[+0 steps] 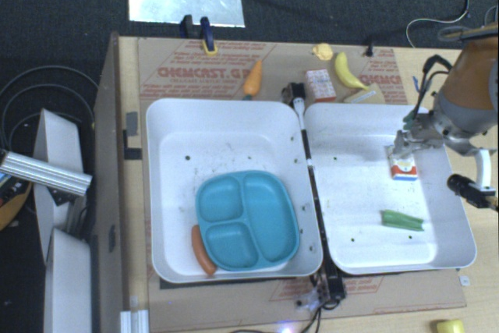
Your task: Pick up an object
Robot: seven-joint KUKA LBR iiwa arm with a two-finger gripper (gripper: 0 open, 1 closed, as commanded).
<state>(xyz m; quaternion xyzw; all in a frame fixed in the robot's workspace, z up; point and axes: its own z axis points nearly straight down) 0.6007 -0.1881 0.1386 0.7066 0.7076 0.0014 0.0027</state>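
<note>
My gripper [403, 154] hangs over the right bin [351, 261], in its upper right part. Directly under its tip lies a small red, white and blue carton [405, 171]. The gripper sits on or just above that carton, and the wrist hides how they meet. A green bean pod [402, 220] lies lower in the same bin, apart from the gripper. The left bin [168, 168] holds a blue divided plate [247, 219] with an orange sausage [203, 249] beside its lower left edge.
Behind the bins on the cardboard lie a carrot [253, 79], a small box [320, 85], a banana [348, 72] and a yellow piece [323, 51]. A black clamp [297, 96] sits at the divider between the bins. Cables trail at the right.
</note>
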